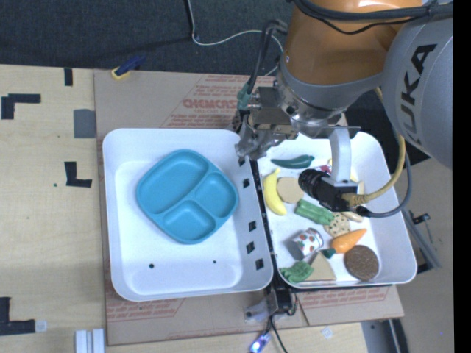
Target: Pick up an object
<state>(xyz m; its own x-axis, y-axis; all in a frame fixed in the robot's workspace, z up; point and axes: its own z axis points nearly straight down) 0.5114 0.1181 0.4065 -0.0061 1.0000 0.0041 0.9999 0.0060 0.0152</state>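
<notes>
Left white bin (118, 197) holds a blue three-compartment plastic tray (187, 195), lying flat. Gripper (250, 142) hangs over the dividing rims; grip state cannot be told. Candidate objects, including a yellow toy banana (274, 194), lie loose in the right white bin (394, 219), awaiting a pick

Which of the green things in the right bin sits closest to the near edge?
The green leafy piece at the bin's near-left corner, beside the tan wedge; the green pepper and the green pickle lie farther back.
</notes>
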